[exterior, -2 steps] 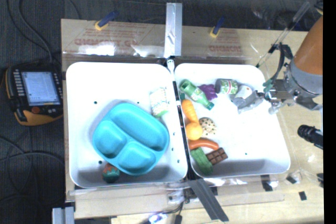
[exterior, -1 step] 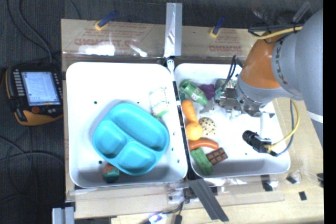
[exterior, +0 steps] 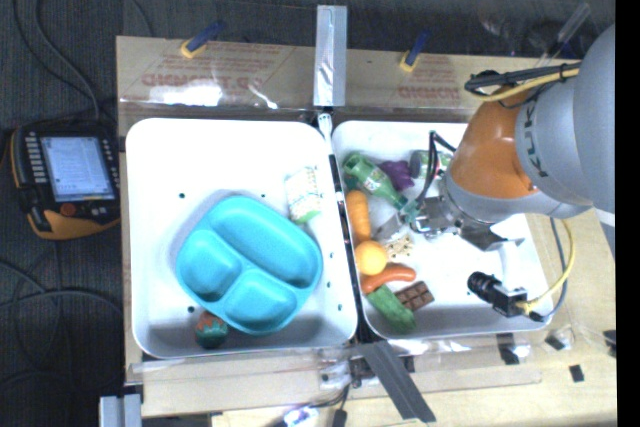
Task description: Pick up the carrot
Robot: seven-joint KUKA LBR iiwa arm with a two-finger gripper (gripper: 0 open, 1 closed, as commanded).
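Note:
The carrot is a short orange piece lying upright along the left wall of the right bin, just above an orange fruit. My gripper reaches down into the right bin under the orange wrist band, a little to the right of the carrot and apart from it. Nothing is visibly held in it. The wrist and its cables hide the gripper's tip.
Around the carrot lie a green bottle, a purple eggplant, a red pepper, a green vegetable and a chocolate bar. The left bin holds a blue divided plate, a white bottle and a small strawberry-like toy.

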